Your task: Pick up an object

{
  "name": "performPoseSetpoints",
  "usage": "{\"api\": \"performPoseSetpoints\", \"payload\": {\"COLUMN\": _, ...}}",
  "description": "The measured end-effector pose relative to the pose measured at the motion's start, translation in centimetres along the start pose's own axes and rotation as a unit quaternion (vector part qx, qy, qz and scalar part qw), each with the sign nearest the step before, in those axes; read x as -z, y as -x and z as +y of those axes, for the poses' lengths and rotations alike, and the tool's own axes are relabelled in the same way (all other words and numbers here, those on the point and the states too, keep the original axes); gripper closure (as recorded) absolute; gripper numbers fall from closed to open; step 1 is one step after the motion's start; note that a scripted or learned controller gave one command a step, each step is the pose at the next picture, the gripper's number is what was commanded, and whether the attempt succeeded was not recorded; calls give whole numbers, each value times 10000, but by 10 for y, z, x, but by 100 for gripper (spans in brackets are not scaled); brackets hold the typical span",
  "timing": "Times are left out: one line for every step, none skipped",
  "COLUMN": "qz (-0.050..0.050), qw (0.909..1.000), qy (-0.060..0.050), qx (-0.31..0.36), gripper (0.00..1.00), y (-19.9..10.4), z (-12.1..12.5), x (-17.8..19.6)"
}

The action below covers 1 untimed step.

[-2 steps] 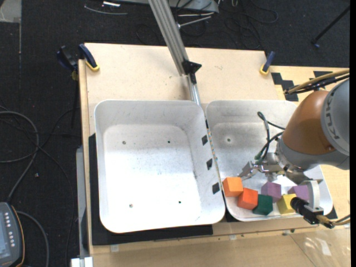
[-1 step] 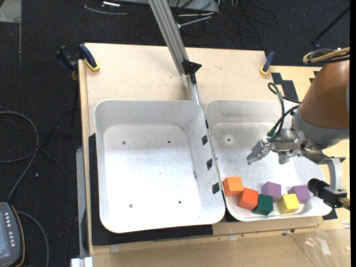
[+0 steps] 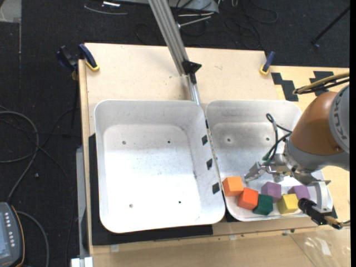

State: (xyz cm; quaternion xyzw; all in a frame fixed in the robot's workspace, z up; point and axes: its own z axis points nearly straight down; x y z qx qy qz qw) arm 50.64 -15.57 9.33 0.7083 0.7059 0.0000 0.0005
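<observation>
In the right bin (image 3: 245,121), several small blocks lie clustered at the front. Among them are an orange block (image 3: 233,185), a red-orange block (image 3: 248,198), a green block (image 3: 264,204), a purple block (image 3: 271,189), a yellow block (image 3: 287,203) and a second purple block (image 3: 302,192). My gripper (image 3: 262,174) hangs just behind and above this cluster, between the orange block and the nearer purple one. Its fingers stand open and hold nothing. The arm's orange band (image 3: 314,129) rises to the right.
The left bin (image 3: 111,121) lies beside the right one, and their walls meet at the middle ridge (image 3: 208,154). A slanted metal pole (image 3: 172,32) crosses the back of the bench. Clamps sit at the bench's back corners.
</observation>
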Motion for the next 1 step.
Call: {"api": "performPoseSetpoints", "payload": {"qz": -21, "qw": 10000, "qy": 40, "qx": 8, "gripper": 0, "y": 33, "z": 1, "x": 92}}
